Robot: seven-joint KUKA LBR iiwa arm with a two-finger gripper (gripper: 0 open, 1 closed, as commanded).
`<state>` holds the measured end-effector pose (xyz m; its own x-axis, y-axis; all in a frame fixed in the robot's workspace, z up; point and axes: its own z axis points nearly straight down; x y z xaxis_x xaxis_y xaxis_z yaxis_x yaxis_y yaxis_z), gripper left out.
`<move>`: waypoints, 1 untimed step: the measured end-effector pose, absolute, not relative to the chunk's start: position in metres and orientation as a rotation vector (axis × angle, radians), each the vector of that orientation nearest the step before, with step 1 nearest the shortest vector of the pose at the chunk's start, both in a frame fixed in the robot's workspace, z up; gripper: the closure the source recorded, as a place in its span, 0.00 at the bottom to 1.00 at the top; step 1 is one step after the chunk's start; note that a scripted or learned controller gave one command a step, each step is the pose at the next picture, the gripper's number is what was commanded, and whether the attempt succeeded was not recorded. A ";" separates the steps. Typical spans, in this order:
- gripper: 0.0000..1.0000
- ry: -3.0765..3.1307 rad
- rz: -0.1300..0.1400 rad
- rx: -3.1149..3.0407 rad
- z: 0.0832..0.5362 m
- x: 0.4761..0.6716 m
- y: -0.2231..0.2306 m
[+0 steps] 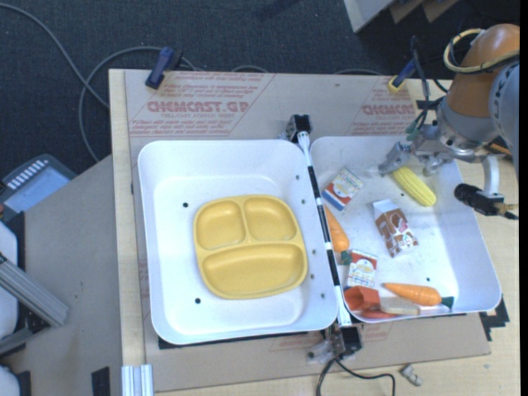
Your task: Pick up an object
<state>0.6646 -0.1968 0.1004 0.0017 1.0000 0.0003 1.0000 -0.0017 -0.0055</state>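
You see the pincer (410, 162) low in the right bin (462, 246), just above the yellow corn (415, 186). Whether it is wide or narrow, you cannot tell. Nothing is lifted yet; the grasp remains.

The KUKA iiwa arm (487, 73) enters from the right at the far side of the scene, its orange band uppermost and the grey wrist (462, 122) below it. The wrist angles down and leftward, ending in the two-finger gripper (410, 159), which sits low over the right bin's far part.
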 end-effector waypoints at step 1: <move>1.00 -2.224 -0.001 -2.223 0.114 0.667 -0.196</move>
<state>0.6672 -0.1963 0.1139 -0.0003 1.0000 -0.0020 1.0000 0.0003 0.0025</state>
